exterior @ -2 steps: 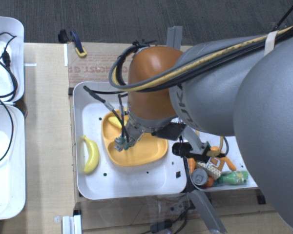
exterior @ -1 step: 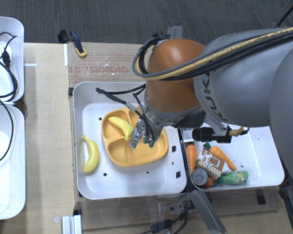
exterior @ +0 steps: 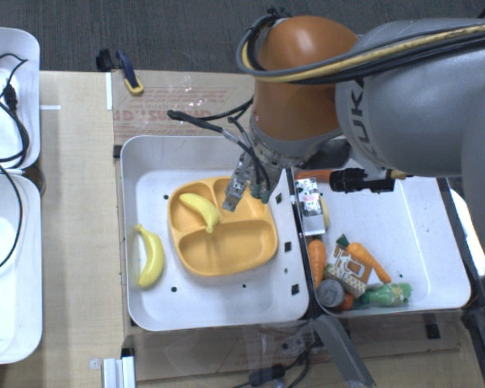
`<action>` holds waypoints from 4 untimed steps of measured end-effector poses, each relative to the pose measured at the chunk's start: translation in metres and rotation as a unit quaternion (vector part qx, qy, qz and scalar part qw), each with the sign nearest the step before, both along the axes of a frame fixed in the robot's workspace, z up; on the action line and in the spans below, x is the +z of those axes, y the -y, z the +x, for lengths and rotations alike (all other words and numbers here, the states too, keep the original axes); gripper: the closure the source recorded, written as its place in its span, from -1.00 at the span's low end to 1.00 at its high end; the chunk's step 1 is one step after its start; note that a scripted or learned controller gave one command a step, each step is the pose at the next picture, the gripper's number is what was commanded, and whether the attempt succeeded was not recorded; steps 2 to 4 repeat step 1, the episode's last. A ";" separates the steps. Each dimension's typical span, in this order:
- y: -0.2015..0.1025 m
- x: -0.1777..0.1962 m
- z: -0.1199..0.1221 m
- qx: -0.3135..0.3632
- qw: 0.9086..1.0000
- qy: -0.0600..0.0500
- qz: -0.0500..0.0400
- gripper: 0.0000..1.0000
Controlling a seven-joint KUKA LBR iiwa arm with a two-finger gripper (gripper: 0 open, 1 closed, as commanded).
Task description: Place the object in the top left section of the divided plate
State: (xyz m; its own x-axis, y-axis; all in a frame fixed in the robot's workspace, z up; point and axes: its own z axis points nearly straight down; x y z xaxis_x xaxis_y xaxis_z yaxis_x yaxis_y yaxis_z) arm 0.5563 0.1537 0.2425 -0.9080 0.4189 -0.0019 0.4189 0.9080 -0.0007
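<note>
A small yellow plastic banana (exterior: 200,209) lies in the top left section of the orange divided plastic plate (exterior: 226,253) in the left white bin (exterior: 145,289). The hand (exterior: 244,186) hovers just right of it; whether it is parted I cannot tell.

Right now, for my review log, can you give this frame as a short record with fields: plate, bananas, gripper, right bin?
plate: orange divided plastic plate in left white bin
banana on plate: yellow banana, top left section
banana off plate: second yellow banana, on bin floor left of plate
gripper: two-finger gripper above plate's top edge
right bin: right white bin holds carrots and other small items
</note>
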 end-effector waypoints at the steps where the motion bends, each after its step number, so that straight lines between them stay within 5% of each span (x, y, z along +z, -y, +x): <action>1: 0.000 0.000 0.000 0.000 1.000 0.000 0.000 -1.00; 4: 0.000 0.000 0.000 0.000 1.000 0.000 0.000 -1.00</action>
